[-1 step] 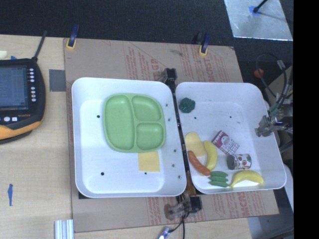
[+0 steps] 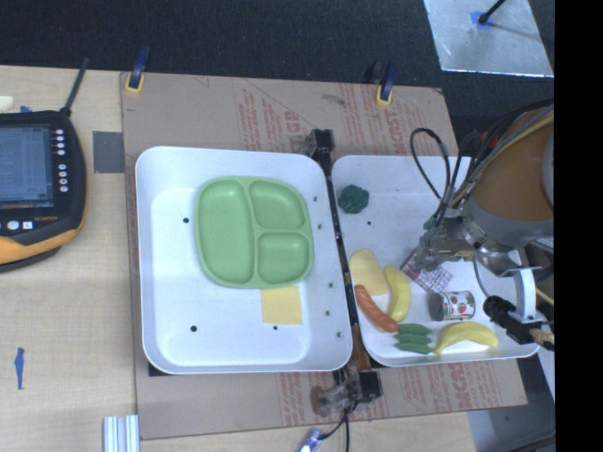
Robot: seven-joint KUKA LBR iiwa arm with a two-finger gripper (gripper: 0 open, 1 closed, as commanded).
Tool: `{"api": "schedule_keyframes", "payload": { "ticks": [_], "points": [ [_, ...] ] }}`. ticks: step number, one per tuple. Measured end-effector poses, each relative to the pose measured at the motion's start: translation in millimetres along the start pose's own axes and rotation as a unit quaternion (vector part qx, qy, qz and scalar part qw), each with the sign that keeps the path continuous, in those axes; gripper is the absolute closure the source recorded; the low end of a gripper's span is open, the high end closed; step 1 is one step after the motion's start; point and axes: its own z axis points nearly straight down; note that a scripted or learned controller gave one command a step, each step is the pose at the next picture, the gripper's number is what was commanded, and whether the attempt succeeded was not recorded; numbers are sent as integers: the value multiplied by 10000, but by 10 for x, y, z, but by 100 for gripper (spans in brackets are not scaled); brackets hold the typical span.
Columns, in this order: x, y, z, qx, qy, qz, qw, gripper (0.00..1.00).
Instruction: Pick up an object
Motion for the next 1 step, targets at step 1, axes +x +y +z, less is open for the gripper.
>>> {"api": "schedule_keyframes", "payload": {
  "ticks": [1],
  "points": [
    [-726, 913, -13, -27, -4, 15, 10000, 0]
  ]
}}
